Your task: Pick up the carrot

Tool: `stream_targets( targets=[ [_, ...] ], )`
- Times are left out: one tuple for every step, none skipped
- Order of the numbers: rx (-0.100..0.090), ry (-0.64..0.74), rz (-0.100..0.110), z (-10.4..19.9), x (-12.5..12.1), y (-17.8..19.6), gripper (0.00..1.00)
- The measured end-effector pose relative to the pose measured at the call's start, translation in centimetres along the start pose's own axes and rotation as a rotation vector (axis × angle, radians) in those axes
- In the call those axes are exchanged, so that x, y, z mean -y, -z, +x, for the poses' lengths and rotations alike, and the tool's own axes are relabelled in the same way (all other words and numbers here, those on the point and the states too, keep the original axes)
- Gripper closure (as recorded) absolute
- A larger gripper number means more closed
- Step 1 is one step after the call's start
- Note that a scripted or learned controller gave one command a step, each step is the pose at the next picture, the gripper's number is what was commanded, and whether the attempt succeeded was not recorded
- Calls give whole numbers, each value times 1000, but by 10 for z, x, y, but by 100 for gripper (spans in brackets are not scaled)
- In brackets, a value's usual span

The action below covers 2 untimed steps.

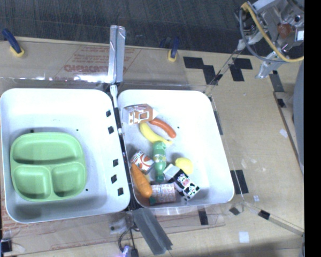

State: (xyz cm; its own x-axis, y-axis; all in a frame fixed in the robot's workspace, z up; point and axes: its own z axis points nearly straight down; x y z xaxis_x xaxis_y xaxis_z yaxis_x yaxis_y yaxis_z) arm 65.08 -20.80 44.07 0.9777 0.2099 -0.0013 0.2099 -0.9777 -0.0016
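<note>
The carrot [141,182] is orange and stubby. It lies in the right bin [214,143] near the front left corner, along the divider wall. A red-and-white can [143,161] touches its far end, and a small jar on its side [163,193] lies at its right. My gripper [266,66] hangs at the view's top right, outside the bins above the bench, far from the carrot. Nothing shows in its grasp.
Crowding the carrot in the right bin are a green bottle [159,162], lemon [183,165], cow-patterned carton [185,186], banana [150,133], sausage [163,127] and brown box [138,114]. The left bin [53,103] holds a green divided tray [48,166].
</note>
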Motion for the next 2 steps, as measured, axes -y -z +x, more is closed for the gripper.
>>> stream_targets(
  targets=[
    [0, 3, 0, 1, 0, 0, 0],
    [1, 0, 0, 1, 0, 0, 0]
  ],
)
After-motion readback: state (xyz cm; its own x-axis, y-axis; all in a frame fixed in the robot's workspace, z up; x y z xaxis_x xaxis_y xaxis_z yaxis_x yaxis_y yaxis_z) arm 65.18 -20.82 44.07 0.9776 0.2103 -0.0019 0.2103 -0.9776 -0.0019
